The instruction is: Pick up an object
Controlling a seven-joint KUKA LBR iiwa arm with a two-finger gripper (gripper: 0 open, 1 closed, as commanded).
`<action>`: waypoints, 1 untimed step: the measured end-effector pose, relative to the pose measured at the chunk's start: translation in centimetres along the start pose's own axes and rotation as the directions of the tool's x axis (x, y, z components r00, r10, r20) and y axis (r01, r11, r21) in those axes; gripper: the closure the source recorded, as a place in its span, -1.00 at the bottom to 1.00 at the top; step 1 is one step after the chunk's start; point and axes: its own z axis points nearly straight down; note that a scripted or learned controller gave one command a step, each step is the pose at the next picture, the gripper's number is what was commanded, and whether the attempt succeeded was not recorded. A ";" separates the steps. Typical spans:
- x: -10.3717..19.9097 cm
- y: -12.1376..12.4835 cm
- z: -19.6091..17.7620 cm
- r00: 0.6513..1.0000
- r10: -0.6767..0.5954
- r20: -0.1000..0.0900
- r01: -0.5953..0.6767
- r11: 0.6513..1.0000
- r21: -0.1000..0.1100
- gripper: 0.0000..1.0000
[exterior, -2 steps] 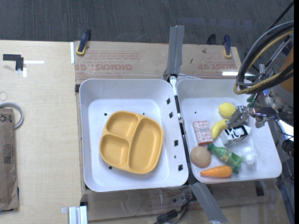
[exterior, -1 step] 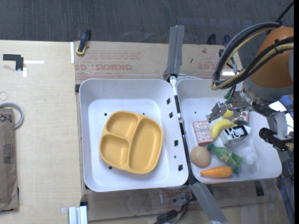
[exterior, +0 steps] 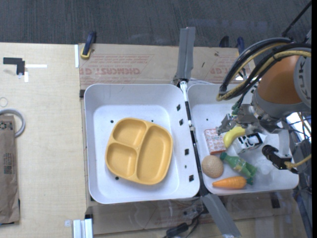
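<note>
The right bin holds several objects. A yellow banana lies near its middle, beside a red and white packet. Closer to the front are a brown round potato, a green bottle and an orange carrot. My gripper hangs low over the right bin, right above the banana's upper end and close to or touching it. The grey arm with its orange band reaches in from the right and hides the bin's far right part.
A yellow divided plate lies in the left bin. Black cables loop above the wrist. A black and white item sits just right of the banana. Cardboard lies behind the bins, and a brown bag at the far left.
</note>
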 end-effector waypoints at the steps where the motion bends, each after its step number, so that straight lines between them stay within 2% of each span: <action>1: -0.2 0.4 -1.5 1.000 -0.019 0.000 0.019 1.000 -0.001 -1.00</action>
